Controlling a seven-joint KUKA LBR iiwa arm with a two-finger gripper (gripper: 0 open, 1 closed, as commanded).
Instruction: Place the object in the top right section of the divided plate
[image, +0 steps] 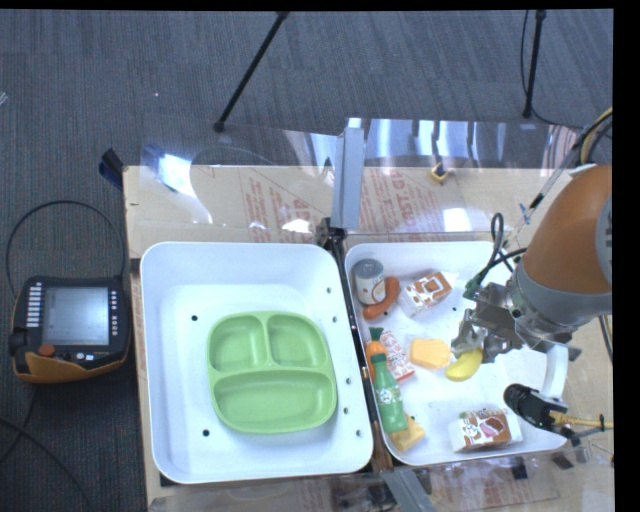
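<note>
- A yellow banana (463, 368) is seen in the right bin (440, 255), just beside a yellow cheese wedge (431, 352) and directly under the gripper (478, 345).
- The gripper is positioned over the banana's upper end; how far it is open, and whether the banana is actually held, cannot be told from this view.
- If a grasp is judged secure, the banana should be raised straight up first, so that the juice carton (425, 292), the green bottle (388, 395) and the snack box (486, 428) are cleared.
- The green divided plate (272, 372) lies in the left bin (180, 300), well apart from the banana.
- The top right section (296, 342) is small, so the curved banana is best lowered centred over it and turned to fit inside the ridges.
</note>
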